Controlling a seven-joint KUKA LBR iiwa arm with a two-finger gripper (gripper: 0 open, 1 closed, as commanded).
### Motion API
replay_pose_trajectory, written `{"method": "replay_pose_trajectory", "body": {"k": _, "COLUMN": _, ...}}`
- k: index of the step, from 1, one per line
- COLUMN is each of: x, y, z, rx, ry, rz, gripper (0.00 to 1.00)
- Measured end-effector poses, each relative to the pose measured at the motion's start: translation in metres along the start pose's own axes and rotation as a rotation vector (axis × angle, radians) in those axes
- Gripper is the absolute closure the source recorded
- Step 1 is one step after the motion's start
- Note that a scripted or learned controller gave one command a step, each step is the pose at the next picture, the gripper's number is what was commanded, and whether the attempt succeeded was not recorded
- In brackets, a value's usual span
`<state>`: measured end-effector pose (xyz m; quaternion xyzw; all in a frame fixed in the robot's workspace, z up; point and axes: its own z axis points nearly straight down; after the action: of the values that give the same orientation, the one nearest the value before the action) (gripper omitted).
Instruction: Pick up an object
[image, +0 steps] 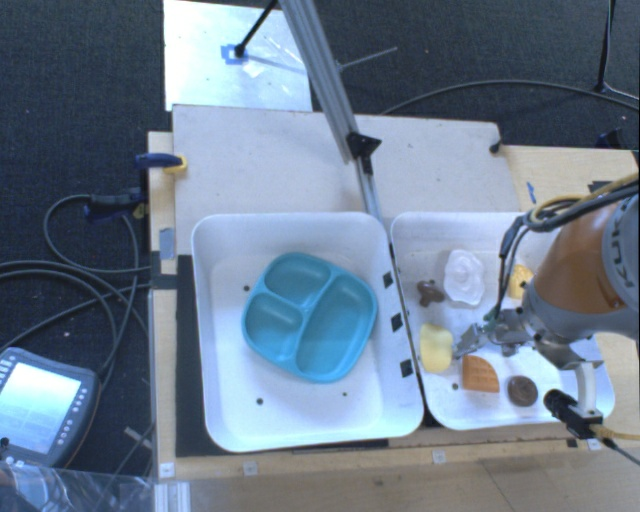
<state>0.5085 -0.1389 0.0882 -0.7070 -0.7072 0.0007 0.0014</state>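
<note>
The right bin holds several small items. A pale yellow block lies near its left wall. An orange-brown wedge and a round brown disc lie toward the front. Toward the back are a clear crumpled piece and a small brown figure. A yellow item peeks out from behind the arm. My gripper hangs low over the bin, between the yellow block and the wedge, just above the wedge's top edge. Nothing is visibly held.
The left bin holds a blue divided plate. A grey pole slants down to the wall between the bins. The arm's orange band covers the right bin's right side. Cables and a pendant lie off the bench at left.
</note>
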Motion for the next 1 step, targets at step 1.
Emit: {"method": "replay_pose_trajectory", "body": {"k": 1, "x": -0.0003, "y": 0.0016, "z": -0.013, "rx": -0.005, "ry": -0.001, "rz": 0.0, "gripper": 1.0}}
